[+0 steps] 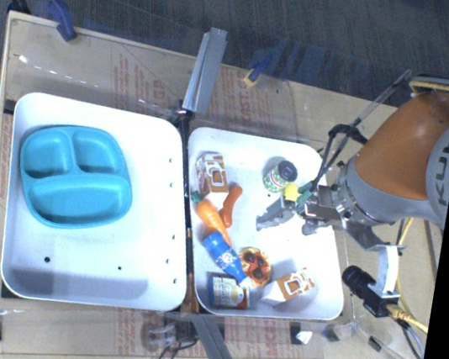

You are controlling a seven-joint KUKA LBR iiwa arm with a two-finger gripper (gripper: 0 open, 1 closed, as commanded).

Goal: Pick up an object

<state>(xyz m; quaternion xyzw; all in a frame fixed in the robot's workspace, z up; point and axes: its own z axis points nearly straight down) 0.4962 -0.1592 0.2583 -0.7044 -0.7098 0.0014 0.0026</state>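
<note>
Over the right bin (317, 313), near its far right corner, I see the gripper (280, 213) with fingers spread and holding nothing, so I fear it knocks the small can (280, 175) just beside it instead of grasping.

A blue divided tray (74, 174) lies in the left white bin (80, 278) on the counter (98, 68).

The arm (444, 164) bears part of the letters "KU" in black.
</note>
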